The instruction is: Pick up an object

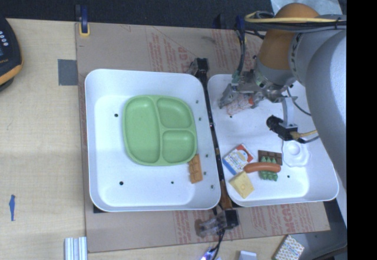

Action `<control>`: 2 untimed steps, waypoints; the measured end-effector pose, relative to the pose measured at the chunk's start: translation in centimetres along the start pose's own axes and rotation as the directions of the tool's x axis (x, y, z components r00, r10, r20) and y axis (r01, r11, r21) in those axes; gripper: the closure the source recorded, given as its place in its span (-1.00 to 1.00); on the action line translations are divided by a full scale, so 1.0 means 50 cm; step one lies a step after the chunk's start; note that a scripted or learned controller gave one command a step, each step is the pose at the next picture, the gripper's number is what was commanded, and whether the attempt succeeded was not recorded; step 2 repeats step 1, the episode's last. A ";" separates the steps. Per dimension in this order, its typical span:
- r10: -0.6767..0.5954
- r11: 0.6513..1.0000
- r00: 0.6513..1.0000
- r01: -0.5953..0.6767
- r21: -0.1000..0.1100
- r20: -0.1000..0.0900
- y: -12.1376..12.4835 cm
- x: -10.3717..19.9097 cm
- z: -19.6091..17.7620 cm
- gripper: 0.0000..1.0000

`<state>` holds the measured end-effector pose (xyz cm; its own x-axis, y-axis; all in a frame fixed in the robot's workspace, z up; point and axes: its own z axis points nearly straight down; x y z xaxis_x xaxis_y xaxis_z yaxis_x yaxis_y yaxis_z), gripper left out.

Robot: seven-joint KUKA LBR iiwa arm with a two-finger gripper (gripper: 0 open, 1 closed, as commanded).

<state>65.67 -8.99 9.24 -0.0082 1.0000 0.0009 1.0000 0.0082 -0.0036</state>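
Over the far end of the right shallow white bin (318, 194), the grey arm's two-finger gripper (235, 98) hangs low; whether its fingers are spread or pressed together cannot be told.

Nearer the camera than the gripper lie a small red-and-white packet (237, 158), a red sausage-shaped toy (262, 167), a yellow wedge block (241, 184) and a white round cup (294, 153). Away to its left, the green sectioned plastic plate (159, 130) sits in the left white bin (100, 135), an orange cracker-like piece (195, 168) just beside it.
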 end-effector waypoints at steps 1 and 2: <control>-0.002 1.000 1.000 0.002 -0.004 0.000 0.003 -0.004 -0.028 1.00; -0.002 1.000 1.000 0.002 -0.004 0.000 0.003 -0.004 -0.028 1.00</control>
